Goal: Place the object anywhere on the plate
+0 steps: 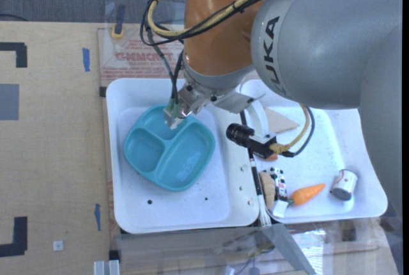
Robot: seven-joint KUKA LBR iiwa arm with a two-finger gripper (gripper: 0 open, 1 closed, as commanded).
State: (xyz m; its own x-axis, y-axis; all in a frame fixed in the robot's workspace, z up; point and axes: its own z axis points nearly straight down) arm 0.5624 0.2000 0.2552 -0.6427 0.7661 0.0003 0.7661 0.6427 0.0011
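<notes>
Arm over the left bin, gripper at the plate's far rim.

The grey arm (319,31) with its orange band reaches in from the right, and the gripper (174,115) hangs at the far edge of the blue divided plate (169,151), which lies in the left bin (128,203). How far the gripper is spread, and whether it has anything, cannot be told here. In the right bin (364,203), near its front, lie a toy carrot (308,192) and, just right of it, a small white and grey cylinder (343,184), both well apart from the plate.
</notes>
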